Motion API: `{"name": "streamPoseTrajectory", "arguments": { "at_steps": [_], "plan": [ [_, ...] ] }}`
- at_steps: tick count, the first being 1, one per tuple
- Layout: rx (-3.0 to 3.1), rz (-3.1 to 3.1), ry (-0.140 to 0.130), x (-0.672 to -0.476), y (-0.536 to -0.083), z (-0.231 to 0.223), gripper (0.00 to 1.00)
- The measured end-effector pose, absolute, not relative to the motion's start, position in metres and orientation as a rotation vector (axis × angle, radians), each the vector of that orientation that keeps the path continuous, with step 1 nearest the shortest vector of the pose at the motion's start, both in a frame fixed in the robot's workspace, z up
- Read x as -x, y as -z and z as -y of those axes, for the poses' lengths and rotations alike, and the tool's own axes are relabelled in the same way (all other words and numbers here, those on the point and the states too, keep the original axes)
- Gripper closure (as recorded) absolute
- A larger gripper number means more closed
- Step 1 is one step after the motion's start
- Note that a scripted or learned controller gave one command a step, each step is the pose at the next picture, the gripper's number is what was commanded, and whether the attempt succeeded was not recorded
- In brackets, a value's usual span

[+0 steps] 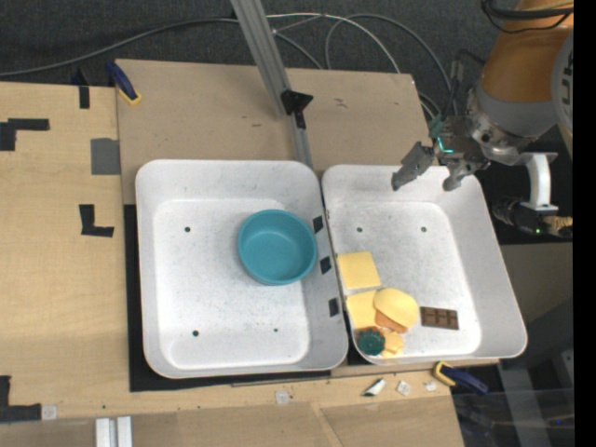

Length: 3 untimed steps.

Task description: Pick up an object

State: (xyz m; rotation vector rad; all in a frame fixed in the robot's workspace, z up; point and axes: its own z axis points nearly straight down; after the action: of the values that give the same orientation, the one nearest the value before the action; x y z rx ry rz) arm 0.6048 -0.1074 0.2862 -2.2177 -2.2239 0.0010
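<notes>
Looking down at a slant on a tan bench (205,110) carrying two shallow white bins side by side. Sitting in the left bin (168,343), a little right of its middle: a round teal bowl (276,247), upright, open side up, well apart from everything else. Slanting down from the top edge toward the gap between the bins: a grey metal bar (265,45) with a black clip near its lower end. Trailing across the dark floor behind the bench: thin cables (354,26). Lying at the bench's far left corner and again by the near right corner: small blue-and-yellow clamps (124,82).

Crowding the near left part of the right bin (466,240): a pale yellow square block (358,271), touching or just beside a round yellow-and-orange piece (395,307), with a small dark teal lump (372,342) in front of it. Lying just right of that cluster, apart from it: a flat brown bar (439,318) like a piece of chocolate. Nothing covering these pieces from above, though packed tightly against one another and against the bin's left wall.

Hanging over the far right corner of the right bin, well apart from the cluster: the gripper (431,173), reaching in from the right on the grey arm with its orange band (526,59). Fingers spread wide, one dark finger (411,168) pointing down-left, gripping nothing.
</notes>
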Motion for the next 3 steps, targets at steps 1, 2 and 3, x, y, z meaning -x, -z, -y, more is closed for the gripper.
{"name": "streamPoseTrajectory", "arguments": {
  "at_steps": [1, 2, 3],
  "plan": [
    [2.218, 2.224, -0.001, -0.605, -0.286, 0.107, 0.0],
    [2.215, 2.219, -0.009, -0.603, -0.222, 0.104, 0.0],
    [2.217, 2.219, -0.009, -0.604, -0.16, 0.11, 0.0]
  ]
}}
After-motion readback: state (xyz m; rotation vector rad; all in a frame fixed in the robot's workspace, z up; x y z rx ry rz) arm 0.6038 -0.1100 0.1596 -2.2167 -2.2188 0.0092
